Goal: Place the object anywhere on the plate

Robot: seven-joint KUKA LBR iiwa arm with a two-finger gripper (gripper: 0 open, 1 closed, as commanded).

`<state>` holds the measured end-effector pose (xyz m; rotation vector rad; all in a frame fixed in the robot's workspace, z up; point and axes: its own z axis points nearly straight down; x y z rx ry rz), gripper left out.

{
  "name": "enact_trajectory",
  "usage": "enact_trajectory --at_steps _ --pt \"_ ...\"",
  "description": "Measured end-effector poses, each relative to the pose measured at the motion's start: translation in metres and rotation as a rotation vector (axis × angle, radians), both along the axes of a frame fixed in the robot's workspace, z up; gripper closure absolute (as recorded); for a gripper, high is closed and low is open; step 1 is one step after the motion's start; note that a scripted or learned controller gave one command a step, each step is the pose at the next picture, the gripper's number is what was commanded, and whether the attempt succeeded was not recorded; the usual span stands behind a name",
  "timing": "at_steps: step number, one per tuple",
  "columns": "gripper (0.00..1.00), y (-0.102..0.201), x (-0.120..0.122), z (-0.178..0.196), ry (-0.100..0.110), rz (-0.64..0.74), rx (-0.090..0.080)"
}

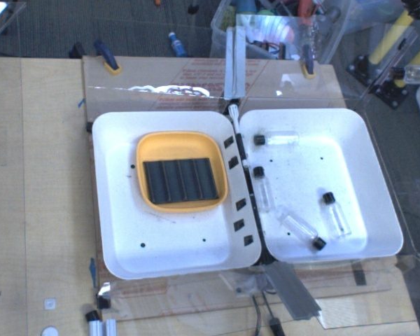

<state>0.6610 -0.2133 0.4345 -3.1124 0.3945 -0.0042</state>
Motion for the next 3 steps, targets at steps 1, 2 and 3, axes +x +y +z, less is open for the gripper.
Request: enact_trajectory --at_steps 1,2,3 --pt "1.0 -0.007 -0.051 -0.071 0.002 0.054 0.001" --pt "1.0 -0.007 0.002 -0.076 0.002 0.054 0.0" --pt "1.0 -0.008 0.006 -0.091 0.004 0.053 0.0"
